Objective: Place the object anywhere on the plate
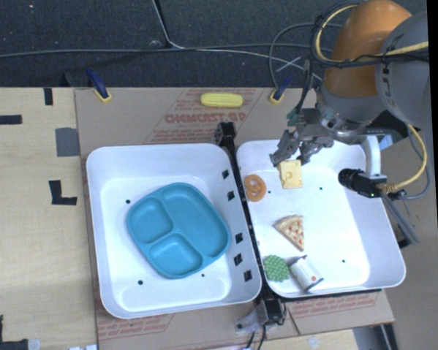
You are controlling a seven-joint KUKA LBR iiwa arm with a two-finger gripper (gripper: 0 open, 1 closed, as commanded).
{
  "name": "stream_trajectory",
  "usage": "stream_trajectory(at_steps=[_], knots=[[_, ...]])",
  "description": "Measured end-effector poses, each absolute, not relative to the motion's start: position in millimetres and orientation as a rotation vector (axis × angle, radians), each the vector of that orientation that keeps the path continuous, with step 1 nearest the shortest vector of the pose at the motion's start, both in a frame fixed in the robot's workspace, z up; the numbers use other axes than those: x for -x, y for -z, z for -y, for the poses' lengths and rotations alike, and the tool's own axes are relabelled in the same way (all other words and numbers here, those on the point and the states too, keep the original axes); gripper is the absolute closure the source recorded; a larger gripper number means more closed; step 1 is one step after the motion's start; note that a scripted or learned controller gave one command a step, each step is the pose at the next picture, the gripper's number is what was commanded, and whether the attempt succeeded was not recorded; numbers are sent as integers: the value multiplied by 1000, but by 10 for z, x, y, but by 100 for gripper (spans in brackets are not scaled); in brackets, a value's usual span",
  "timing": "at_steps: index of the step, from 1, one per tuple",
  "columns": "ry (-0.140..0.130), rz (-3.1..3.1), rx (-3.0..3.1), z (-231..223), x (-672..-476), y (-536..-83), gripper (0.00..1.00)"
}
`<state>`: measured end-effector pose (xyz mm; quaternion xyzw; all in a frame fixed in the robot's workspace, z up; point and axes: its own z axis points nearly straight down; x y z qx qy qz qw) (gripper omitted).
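A: Where's the plate (178, 230)?
B: In the left bin (104, 213), well apart from the gripper (292, 153) over the right bin (354, 229).
A: The cheese (291, 175)?
B: Touching the gripper's underside; whether the fingers clamp it, I cannot tell.

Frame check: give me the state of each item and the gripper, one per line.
blue plate: in left bin, nothing on it
cheese wedge: in right bin, at the gripper
pretzel: lying in right bin
pizza slice: lying flat
can: on its side
green item: beside the can
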<state>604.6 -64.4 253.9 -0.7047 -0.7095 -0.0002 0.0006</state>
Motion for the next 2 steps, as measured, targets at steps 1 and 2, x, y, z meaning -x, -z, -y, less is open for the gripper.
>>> stream_trajectory(at_steps=[1,2], knots=[[0,2227,2214,121,-6101,-2547,100],[0,2227,2215,-374,-6276,-2551,100]])
